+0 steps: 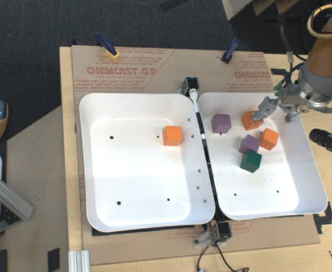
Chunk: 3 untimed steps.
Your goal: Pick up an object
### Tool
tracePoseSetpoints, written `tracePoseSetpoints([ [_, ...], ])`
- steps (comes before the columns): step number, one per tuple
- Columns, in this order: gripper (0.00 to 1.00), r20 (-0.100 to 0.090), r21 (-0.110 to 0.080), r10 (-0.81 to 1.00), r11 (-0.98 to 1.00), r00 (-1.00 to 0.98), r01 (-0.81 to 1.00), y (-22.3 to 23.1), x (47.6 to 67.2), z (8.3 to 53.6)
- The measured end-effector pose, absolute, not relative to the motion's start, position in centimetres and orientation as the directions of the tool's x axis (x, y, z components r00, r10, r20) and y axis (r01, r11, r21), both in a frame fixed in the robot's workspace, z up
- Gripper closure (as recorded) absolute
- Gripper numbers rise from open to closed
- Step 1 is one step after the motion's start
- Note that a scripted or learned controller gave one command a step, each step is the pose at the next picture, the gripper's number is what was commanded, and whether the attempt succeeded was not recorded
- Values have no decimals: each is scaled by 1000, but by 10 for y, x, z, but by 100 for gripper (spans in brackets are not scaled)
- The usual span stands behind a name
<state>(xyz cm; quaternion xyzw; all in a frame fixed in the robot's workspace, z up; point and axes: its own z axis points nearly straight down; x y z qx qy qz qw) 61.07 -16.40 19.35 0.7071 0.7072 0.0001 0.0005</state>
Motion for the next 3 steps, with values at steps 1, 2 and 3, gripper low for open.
tracePoseSetpoints([
  [1, 0, -3, 9, 1000, 0, 0, 1000, -145, 637, 103],
  [2, 100, -1, 2, 1000, 0, 0, 1000, -144, 635, 108],
  [3, 0, -1, 1, 1000, 0, 0, 1000, -144, 635, 108],
])
